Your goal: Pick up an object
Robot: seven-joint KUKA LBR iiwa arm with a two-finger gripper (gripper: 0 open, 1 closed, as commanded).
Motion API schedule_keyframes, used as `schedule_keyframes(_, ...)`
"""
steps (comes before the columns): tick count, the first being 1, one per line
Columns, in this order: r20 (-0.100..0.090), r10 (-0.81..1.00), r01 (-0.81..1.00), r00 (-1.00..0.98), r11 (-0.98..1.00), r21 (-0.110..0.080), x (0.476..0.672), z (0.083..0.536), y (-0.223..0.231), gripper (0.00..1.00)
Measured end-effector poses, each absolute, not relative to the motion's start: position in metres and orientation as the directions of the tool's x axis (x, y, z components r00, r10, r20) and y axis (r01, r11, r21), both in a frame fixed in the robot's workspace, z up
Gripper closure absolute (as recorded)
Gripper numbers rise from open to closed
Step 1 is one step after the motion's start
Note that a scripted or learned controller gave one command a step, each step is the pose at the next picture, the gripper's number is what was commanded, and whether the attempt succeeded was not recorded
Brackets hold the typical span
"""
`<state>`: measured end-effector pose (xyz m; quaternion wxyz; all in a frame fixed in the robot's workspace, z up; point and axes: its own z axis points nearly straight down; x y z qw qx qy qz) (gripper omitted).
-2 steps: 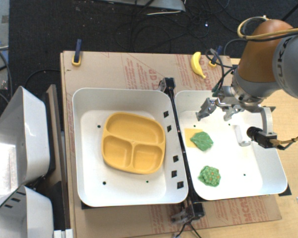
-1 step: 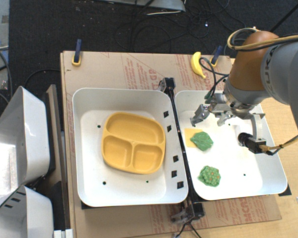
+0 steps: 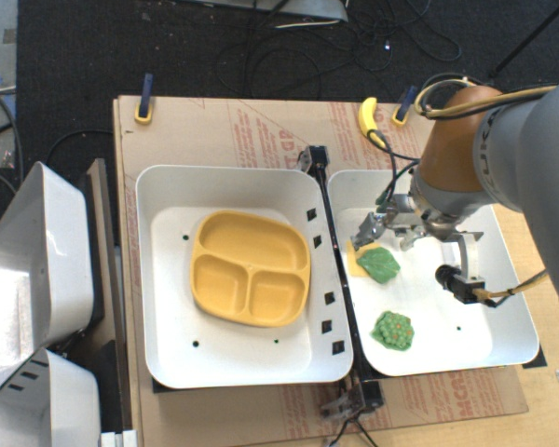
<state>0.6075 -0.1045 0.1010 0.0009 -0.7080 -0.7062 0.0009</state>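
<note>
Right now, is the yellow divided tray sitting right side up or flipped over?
Right side up. The yellow tray lies flat in the left bin with its three compartments facing up, their raised dividers visible, and nothing in them.

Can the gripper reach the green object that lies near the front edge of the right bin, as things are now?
Probably yes. The gripper hangs over the right bin, just above the other green piece. The front green object lies apart on bare bin floor, with nothing over it.
</note>
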Motion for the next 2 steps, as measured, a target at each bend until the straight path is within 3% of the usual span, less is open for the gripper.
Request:
schedule_keyframes(1, 0.000, 1.000, 1.000, 0.003, -0.003, 0.001, 0.608, 0.114, -0.104, 1.00)
schedule_keyframes(2, -0.001, 1.000, 1.000, -0.003, 0.003, 0.005, 0.609, 0.177, -0.101, 1.00)
